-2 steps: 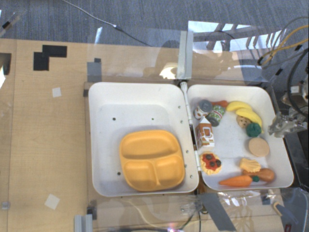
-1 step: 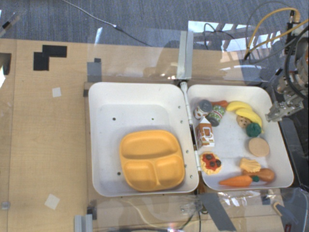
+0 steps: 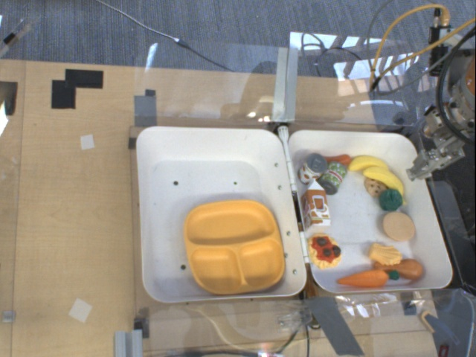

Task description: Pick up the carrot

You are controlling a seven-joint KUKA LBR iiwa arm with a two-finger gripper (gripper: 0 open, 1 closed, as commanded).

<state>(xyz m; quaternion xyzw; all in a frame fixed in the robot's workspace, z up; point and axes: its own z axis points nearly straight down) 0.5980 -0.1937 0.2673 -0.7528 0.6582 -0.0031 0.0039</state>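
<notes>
The orange carrot (image 3: 364, 279) lies on its side along the front wall of the right bin (image 3: 439, 255), its tip pointing left. A brown-orange toy (image 3: 408, 270) touches its right end. The gripper (image 3: 421, 168) hangs at the bin's far right rim, beside the bananas (image 3: 380, 174), well behind the carrot and apart from it. The grey arm (image 3: 454, 117) rises behind the gripper at the view's right.
The right bin also holds two small cans (image 3: 323, 172), a brown bottle (image 3: 316, 208), a pizza slice (image 3: 325, 251), a green broccoli piece (image 3: 390, 199), a beige disc (image 3: 399, 226) and a cracker-like piece (image 3: 385, 254). In the left bin (image 3: 160, 192) sits a yellow divided plate (image 3: 234, 245).
</notes>
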